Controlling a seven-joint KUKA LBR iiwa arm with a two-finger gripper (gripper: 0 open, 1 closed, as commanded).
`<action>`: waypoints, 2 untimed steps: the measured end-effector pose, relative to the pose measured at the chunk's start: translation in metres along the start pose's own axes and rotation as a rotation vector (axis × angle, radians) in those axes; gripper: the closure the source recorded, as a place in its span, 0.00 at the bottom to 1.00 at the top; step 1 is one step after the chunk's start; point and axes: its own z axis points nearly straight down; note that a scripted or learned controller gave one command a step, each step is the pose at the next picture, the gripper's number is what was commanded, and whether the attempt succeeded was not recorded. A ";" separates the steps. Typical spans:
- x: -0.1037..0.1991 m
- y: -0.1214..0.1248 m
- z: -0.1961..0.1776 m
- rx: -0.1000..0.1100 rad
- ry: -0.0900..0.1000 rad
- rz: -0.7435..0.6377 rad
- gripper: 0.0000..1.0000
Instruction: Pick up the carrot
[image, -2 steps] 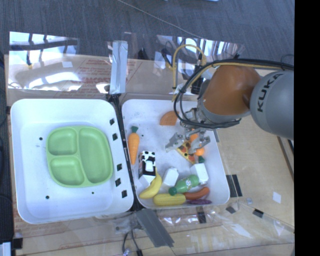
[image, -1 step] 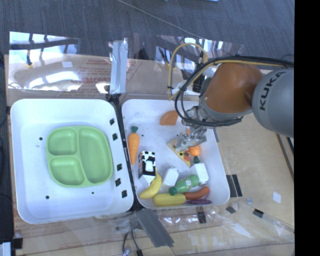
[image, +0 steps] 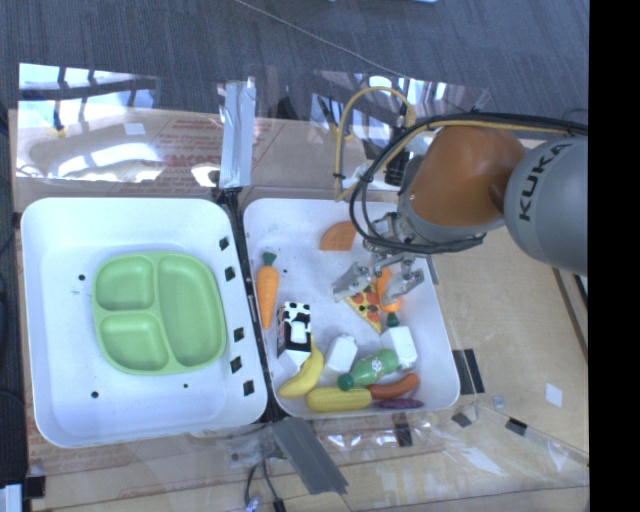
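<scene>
Fingers (image: 357, 281) of the gripper (image: 380, 283) stood parted with nothing between them, low over the pizza slice (image: 368, 306) in the right bin (image: 432, 300).

Untouched, the carrot (image: 267, 290) lay lengthwise at that bin's left wall, green top toward the far side, well apart from the gripper, so by my reckoning the whole pick remained to be done. Near it were a black-and-white block (image: 294, 331) and a banana (image: 305, 374); the left bin (image: 50, 300) held a green divided plate (image: 160, 312).

Readable writing: "KUK" on the arm (image: 545, 195) (the last letter was cut off).
</scene>
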 end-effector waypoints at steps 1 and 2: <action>0.011 0.044 0.018 -0.018 0.003 0.049 0.00; 0.007 0.042 0.007 -0.016 0.000 0.041 1.00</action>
